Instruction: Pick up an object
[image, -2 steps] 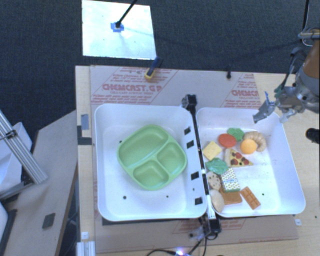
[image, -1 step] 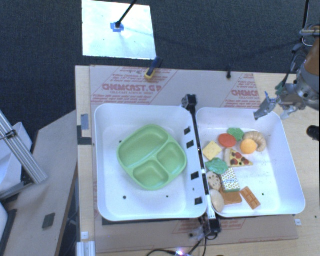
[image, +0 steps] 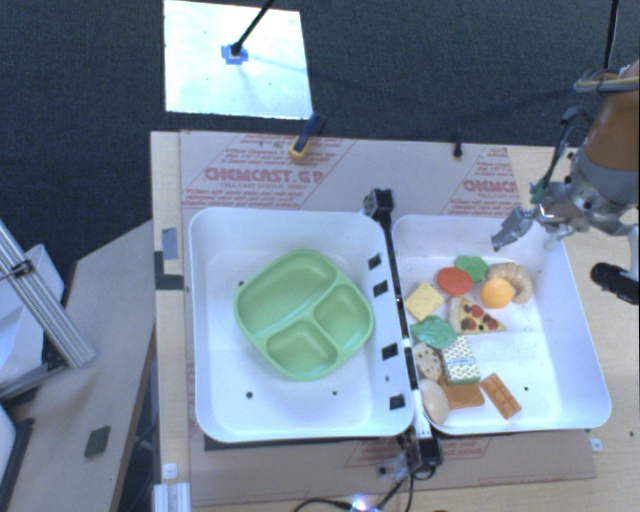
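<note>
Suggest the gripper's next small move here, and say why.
Probably a short move left and down toward the croissant and orange. The gripper sits over the right bin's far edge holding nothing, and those toys are the nearest; the rest cluster farther toward the divider.

**Bench layout: two bins and contents**

Two bins sit side by side on the bench, touching along a shared divider. The left bin (image: 215, 400) holds one divided plate (image: 304, 314), lying flat near its centre. The right bin (image: 570, 370) holds toy food, all gathered toward its left wall: a tomato (image: 454, 281) and croissant (image: 512, 273) toward the far edge, an orange (image: 497, 292) just in front of the croissant, a cheese wedge (image: 424, 300) left of a pizza slice (image: 477, 318) mid-bin, and a cracker (image: 500, 395) near the front edge. The gripper (image: 522, 226) hangs over the right bin's far edge, behind the croissant.
</note>
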